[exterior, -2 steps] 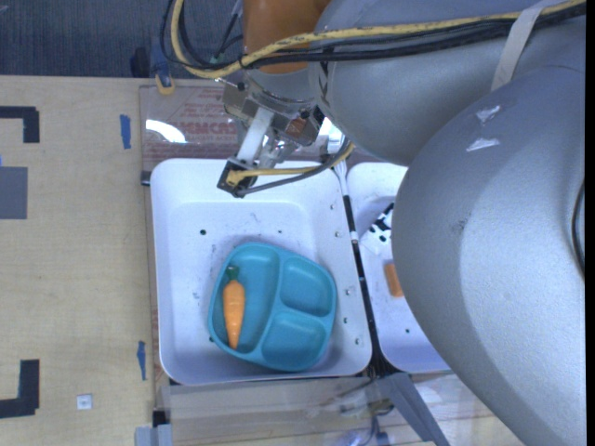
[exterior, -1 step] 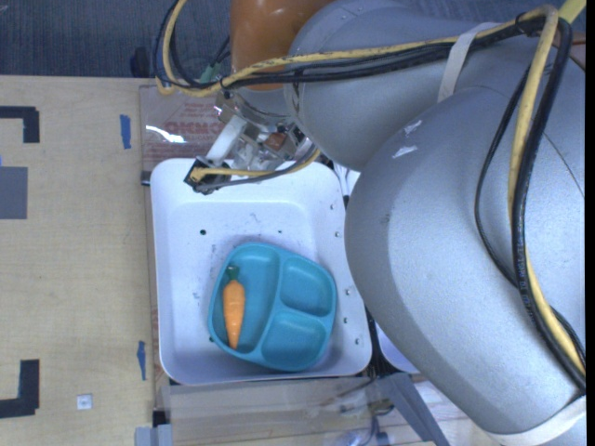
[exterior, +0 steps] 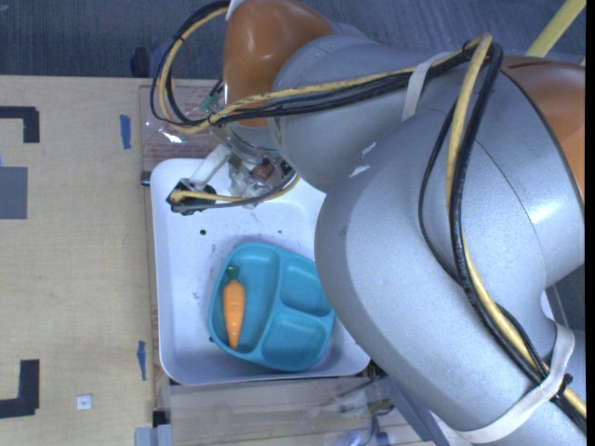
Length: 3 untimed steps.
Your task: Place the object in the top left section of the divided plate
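A blue divided plate (exterior: pixel 296 316) sits in the white bin (exterior: pixel 177 286), toward its near side. An orange toy carrot (exterior: pixel 234 312) with a green top lies lengthwise in the plate's long left compartment. The plate's other compartments hold nothing that I can see. My gripper (exterior: pixel 249 177) hangs over the far end of the bin, well apart from the plate and the carrot. The wrist hides most of the gripper. Nothing shows held below it.
The grey arm covers the right half of the view, including the plate's right rim and the bin's right side. To the left lies the wooden bench top (exterior: pixel 74 249) with black corner marks and bits of blue tape (exterior: pixel 125 130).
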{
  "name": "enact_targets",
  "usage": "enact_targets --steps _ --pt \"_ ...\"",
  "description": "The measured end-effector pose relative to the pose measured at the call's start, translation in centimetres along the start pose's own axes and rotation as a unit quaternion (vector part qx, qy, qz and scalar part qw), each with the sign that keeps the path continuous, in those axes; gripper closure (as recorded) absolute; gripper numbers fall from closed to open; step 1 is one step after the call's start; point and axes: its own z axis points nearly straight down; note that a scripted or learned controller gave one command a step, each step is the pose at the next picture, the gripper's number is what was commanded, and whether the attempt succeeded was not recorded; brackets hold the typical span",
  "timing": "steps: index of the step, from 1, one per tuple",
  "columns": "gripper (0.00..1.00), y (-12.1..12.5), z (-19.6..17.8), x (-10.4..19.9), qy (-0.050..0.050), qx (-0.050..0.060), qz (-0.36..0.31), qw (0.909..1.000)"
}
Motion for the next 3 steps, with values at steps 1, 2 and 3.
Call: enact_targets --steps 1,2,3 --pt "1.0 0.0 -1.3 0.1 0.002 0.0 0.001 1.0" --pt "1.0 0.3 -20.5 0.1 0.009 -0.004 -0.017 0.9998" --pt "1.0 0.3 -5.5 0.1 -0.001 0.0 0.103 0.9947"
